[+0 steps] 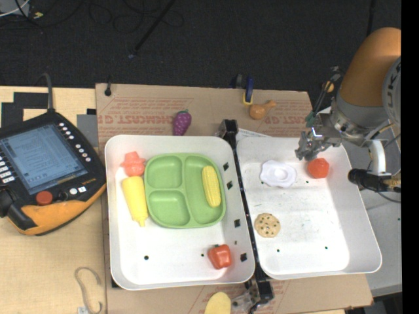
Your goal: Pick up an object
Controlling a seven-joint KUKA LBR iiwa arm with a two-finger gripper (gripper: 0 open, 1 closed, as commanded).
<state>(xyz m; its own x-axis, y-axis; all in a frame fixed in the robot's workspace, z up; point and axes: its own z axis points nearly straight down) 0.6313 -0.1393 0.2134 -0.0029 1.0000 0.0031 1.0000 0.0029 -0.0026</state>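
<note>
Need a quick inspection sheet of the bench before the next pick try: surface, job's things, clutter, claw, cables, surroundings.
Surface: two white bins side by side, left bin and right bin, on cardboard.
Job's things: right bin holds a red tomato, white fried egg, cookie. Left bin holds a green divided plate with corn, a yellow bottle, pink toy, red pepper.
Clutter: purple grapes, tan toy, yellow piece outside the bins.
Claw: claw over the right bin's far edge, beside the tomato; nothing seen held.
Cables: black cables on the dark floor.
Surroundings: teach pendant at left.
</note>
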